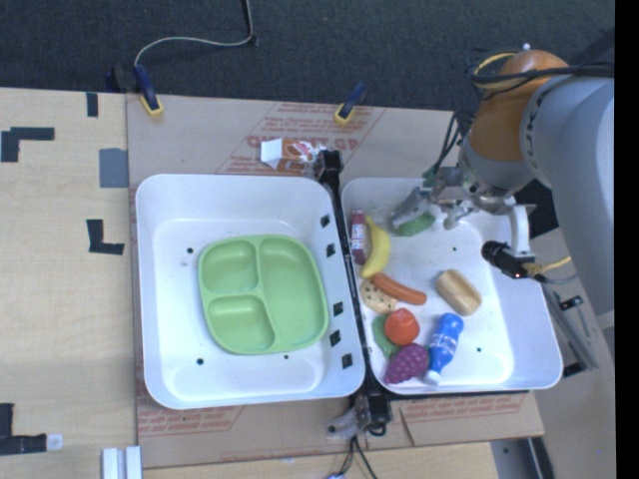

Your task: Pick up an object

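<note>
right now my gripper (431, 211) sits over the upper part of the right bin (519, 367), at the right of the frame, with my grey arm (574, 158) and its orange band (509, 108) reaching in from the right edge. i cannot tell how my fingers stand; a green thing (412, 224) lies just under their tips, and whether i touch it or pinch it is not clear. below and left of me a banana (376, 249) curves along the bin's left side, with a dark red bottle (357, 236) just beside it against the wall. lower down lie a cookie (375, 296) and a sausage (401, 289), touching or nearly so, and a bread roll (458, 291) sits to their right, apart from them. near the bottom a tomato (401, 326), purple grapes (406, 363) and a blue bottle (443, 343) crowd together. the left bin (170, 367) holds a green tray (264, 292) with three compartments, lying flat in its middle. both bins rest on a sheet of cardboard (200, 138) on the bench, and a cable (205, 43) runs across the dark floor at the top of the frame.
</note>
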{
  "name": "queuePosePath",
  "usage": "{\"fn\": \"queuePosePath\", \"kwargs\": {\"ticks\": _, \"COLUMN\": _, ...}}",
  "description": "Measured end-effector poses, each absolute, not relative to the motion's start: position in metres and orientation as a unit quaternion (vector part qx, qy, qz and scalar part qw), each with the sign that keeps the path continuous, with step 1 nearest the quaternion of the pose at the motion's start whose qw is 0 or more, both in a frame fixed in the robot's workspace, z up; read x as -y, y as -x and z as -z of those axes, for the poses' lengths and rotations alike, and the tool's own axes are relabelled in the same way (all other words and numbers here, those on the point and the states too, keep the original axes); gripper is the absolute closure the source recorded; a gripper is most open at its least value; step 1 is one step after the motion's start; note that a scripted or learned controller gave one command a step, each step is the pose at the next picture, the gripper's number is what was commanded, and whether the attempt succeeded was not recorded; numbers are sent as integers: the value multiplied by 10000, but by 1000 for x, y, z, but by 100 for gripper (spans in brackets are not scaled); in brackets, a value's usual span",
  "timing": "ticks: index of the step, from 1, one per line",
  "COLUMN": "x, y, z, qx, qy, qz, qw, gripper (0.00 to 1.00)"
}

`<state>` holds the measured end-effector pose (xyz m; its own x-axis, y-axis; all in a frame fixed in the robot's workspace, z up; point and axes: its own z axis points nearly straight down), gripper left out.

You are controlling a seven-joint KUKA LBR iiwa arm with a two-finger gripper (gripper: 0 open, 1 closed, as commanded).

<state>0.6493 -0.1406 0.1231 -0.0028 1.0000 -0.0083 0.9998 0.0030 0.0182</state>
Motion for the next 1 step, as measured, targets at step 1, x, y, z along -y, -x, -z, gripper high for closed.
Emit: {"fn": "queuePosePath", "kwargs": {"ticks": 1, "x": 100, "y": -658, "z": -85, "qx": -7074, "qy": -7068, "qz": 8, "qw": 14, "gripper": 0}}
